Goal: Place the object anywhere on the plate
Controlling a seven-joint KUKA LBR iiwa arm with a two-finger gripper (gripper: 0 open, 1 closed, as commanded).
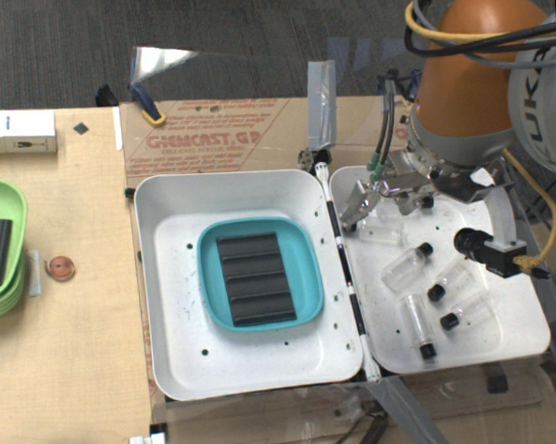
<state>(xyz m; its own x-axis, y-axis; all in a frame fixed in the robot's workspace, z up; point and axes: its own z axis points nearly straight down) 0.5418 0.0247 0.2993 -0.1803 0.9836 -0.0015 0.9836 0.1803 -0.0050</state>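
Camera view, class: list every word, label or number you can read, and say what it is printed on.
"CHEMCAST GP", roughly, in red on the brown sheet behind the left bin; the smaller red lines around it are too blurred to read.
"UK", cut off by the frame edge, on the grey arm.
White box: print too small to read.

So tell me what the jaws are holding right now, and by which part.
It cannot be told. The gripper sits low over the right bin, near the clear vials, but its tip is too cluttered to show any hold.
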